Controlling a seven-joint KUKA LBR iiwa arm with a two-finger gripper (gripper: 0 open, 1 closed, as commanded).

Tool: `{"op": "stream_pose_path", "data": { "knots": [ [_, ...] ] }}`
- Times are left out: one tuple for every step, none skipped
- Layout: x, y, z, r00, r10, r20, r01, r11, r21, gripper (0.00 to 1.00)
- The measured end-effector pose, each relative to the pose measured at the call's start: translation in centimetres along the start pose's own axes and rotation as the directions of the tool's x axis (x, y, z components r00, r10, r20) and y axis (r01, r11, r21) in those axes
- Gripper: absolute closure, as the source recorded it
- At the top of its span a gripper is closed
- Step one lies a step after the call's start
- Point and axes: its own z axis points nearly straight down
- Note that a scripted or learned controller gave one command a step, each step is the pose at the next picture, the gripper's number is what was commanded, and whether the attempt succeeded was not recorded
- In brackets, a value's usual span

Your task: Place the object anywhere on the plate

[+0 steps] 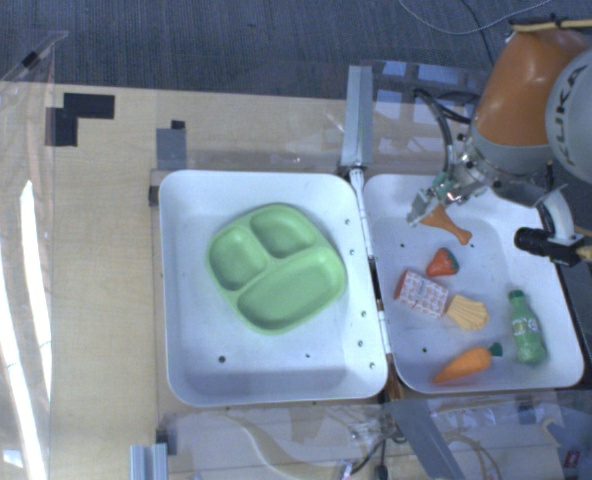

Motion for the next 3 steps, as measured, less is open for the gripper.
{"op": "stream_pose_path", "data": {
  "knots": [
    [9.5,3.9,0.1,0.999,-0.035,-0.001,0.035,0.999,0.003,1.0],
    [18.0,3.4,0.1,0.998,-0.067,-0.002,0.067,0.998,0.003,1.0],
    [17.9,3.3,0.1,0.998,-0.066,-0.002,0.066,0.998,0.003,0.0]
  ]
}}
